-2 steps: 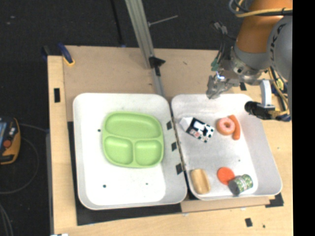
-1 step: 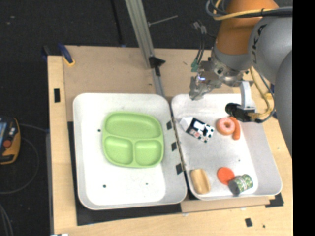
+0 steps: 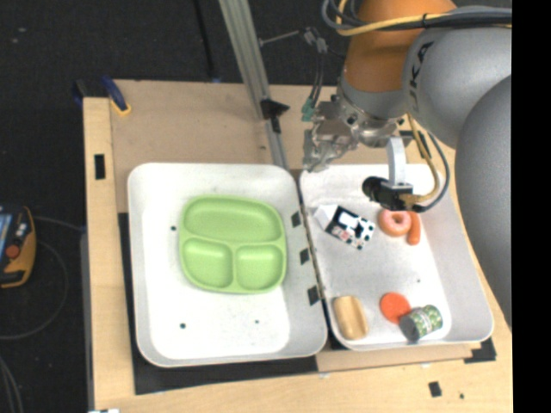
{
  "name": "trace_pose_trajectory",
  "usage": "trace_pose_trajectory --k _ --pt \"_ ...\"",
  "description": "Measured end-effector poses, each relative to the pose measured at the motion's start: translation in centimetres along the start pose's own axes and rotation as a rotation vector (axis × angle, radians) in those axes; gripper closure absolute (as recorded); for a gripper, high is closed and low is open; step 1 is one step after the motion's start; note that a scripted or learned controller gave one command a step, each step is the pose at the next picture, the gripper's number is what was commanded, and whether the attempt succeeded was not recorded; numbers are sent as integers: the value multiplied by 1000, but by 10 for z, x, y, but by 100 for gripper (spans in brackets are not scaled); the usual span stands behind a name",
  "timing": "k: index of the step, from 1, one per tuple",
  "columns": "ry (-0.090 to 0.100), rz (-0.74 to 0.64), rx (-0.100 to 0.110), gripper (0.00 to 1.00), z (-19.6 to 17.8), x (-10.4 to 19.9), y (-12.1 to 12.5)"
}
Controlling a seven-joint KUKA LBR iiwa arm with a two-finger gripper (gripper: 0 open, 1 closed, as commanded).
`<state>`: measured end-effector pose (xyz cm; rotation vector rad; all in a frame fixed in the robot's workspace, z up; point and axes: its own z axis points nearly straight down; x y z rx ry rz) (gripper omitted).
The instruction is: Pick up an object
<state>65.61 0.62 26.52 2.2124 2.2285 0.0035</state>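
Bench w/ two white bins [image 3: 215,342]; hand [image 3: 323,153] over right bin's back-left corner, grip state unclear.

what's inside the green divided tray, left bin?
Nothing visible: all three compartments of the green tray show bare. It lies flat in the left bin, so whatever is under it is covered.

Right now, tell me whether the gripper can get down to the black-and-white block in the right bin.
Probably yes. The gripper hangs over the right bin's far-left corner, and the black-and-white block lies just in front of it with bare floor around it; the pink ring sits apart.
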Motion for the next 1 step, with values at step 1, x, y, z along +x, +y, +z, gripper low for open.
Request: trace_pose_trajectory --k 1 --pt "-1 1 1 100 -4 51 -3"
